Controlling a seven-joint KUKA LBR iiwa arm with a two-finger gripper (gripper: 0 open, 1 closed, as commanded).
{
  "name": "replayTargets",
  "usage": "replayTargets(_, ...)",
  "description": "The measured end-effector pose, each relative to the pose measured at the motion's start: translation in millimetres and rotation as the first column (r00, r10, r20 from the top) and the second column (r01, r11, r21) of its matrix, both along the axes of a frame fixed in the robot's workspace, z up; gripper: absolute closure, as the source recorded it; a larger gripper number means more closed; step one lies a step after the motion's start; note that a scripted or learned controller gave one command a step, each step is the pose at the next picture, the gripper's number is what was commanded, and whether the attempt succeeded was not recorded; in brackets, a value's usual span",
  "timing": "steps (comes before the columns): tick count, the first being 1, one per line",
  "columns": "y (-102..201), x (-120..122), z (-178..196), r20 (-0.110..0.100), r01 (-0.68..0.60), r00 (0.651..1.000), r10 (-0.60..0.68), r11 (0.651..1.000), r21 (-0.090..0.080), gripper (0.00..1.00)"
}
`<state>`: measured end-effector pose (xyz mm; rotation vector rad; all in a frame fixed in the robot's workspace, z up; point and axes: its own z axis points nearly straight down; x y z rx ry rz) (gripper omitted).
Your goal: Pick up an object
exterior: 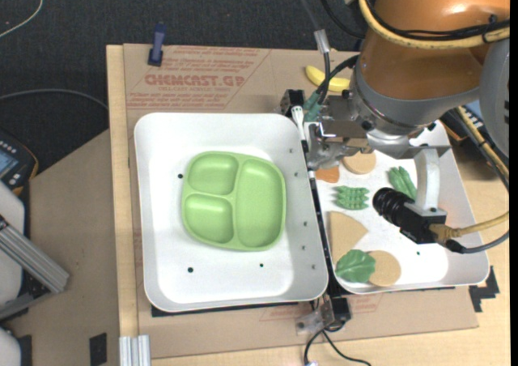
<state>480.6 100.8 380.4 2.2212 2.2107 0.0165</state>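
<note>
The gripper (324, 142) is being held over the right bin's (461, 267) upper left corner, near an orange piece (327, 172); whether it is wide or narrow cannot be told; leaves (348, 197) and tan discs (360, 163) are being borne by that bin; a green plate (235, 200) is being borne by the left bin (162, 275).

The left bin (154, 194) has one green plate (235, 198) in its middle, with bare white floor all round it to reach into. The right bin (463, 253) is crowded: green leaves (350, 196) and tan pieces (346, 231) lie close together. The big arm (429, 40) hangs over its far end.
</note>
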Motion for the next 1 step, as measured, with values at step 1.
replayTargets(1,-0.6,-3.6,-135.7,-0.028,-0.002,1.000,0.002,1.000,-0.005,1.00)
